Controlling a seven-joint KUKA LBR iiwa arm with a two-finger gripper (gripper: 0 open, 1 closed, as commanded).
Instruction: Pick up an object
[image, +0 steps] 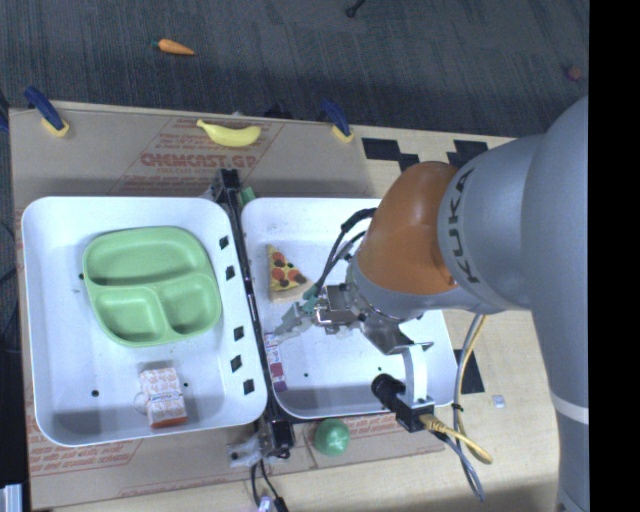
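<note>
arm (470, 230): reaches in from right, over right bin, grey with orange band above wrist
gripper (300, 315): low over middle of right bin, just near-side of pizza slice; finger spread hard to read at this angle, cannot tell open or closed; nothing visibly between fingers
pizza slice (285, 273): flat on floor of right bin, far-left part, close to left wall; not lifted
right bin (330, 405): white, shallow, mostly covered by arm
left bin (50, 330): white, beside right bin, touching along shared edge
green tray (150, 283): three compartments, in far half of left bin
small packet (162, 395): red-and-white, near side of left bin, apart from green tray
banana (230, 131): on cardboard, beyond the bins
green ball (331, 437): on bench just outside near wall of right bin
orange item (177, 46): small, on dark floor, far left, too small to identify
</note>
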